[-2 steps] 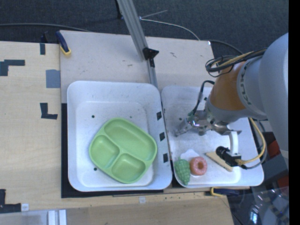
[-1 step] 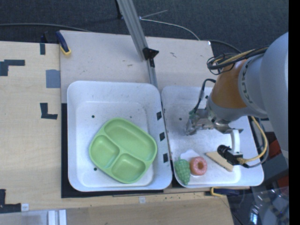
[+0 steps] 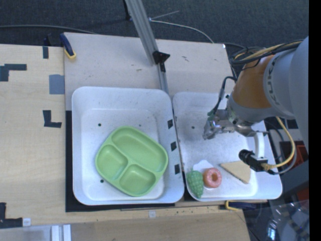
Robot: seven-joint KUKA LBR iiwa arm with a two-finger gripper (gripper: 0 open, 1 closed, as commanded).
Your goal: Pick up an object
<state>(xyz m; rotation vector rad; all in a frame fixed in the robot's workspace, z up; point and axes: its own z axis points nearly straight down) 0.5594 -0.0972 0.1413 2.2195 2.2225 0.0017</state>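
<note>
White right bin (image 3: 186,109) bare around gripper (image 3: 210,129), grip unreadable; toys crowd its near edge.

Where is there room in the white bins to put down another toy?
In the left bin, bare floor rings the green plate, widest behind it. In the right bin, the far left floor beside the gripper is free. Its near edge is crowded: green toy, pink donut, sandwich wedge.

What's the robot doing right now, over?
Gripper hovers over right bin, holding nothing visible. Donut, green toy, wedge lie near front. Nothing blocking.
</note>
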